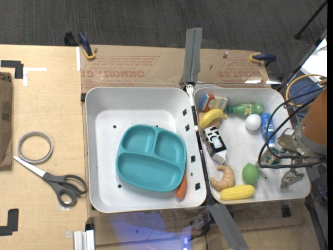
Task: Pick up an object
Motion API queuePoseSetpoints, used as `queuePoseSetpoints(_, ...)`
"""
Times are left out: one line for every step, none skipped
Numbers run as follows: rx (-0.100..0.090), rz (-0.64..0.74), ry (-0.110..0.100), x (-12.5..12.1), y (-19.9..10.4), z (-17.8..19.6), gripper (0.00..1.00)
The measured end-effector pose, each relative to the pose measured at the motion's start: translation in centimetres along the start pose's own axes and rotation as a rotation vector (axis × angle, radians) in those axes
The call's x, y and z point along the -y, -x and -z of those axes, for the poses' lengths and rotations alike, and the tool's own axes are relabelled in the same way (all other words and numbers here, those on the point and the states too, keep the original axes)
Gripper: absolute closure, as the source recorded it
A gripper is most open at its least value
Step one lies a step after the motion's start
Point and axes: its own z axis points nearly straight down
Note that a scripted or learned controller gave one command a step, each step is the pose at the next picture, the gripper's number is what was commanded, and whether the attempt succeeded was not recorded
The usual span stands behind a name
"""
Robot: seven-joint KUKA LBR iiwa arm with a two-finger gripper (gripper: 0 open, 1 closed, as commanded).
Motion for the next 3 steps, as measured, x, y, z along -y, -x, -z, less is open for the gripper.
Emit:
queuePoseSetpoints(0.0, 0.056, 0.003, -2.7, 1.7, -0.1, 0.0)
queuePoseSetpoints(0.003, 0.057, 0.001, -2.7, 2.0, 0.8, 1.0)
queuePoseSetpoints(0.002, 0.027, 0.001, -5.9, 5.9, 11.8, 1.0)
